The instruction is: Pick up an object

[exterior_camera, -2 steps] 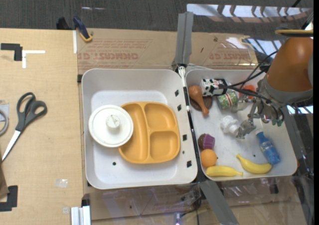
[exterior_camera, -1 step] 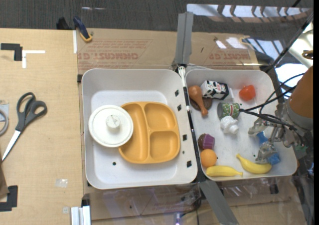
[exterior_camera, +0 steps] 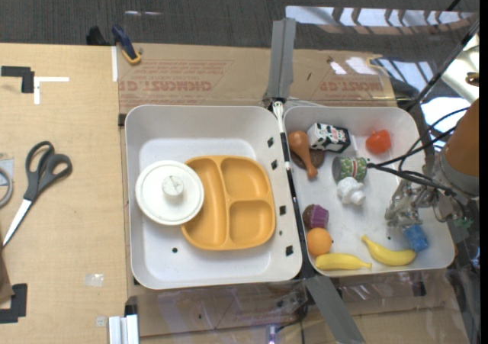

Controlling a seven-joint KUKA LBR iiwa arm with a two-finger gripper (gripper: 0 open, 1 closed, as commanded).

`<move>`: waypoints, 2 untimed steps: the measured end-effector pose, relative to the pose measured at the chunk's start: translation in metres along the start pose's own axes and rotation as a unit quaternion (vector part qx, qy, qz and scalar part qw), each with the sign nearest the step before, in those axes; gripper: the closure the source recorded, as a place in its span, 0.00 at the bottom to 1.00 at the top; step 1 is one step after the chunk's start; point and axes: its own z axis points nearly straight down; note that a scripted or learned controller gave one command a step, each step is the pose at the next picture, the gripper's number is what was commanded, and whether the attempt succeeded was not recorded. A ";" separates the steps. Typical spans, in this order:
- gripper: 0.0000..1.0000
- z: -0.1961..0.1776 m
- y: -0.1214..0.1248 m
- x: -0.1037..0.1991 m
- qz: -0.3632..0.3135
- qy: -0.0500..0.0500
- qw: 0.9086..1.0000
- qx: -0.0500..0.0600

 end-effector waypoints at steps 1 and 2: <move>1.00 0.010 0.031 -0.023 0.148 0.002 0.989 0.000; 1.00 0.000 0.032 -0.025 0.147 0.000 0.989 0.000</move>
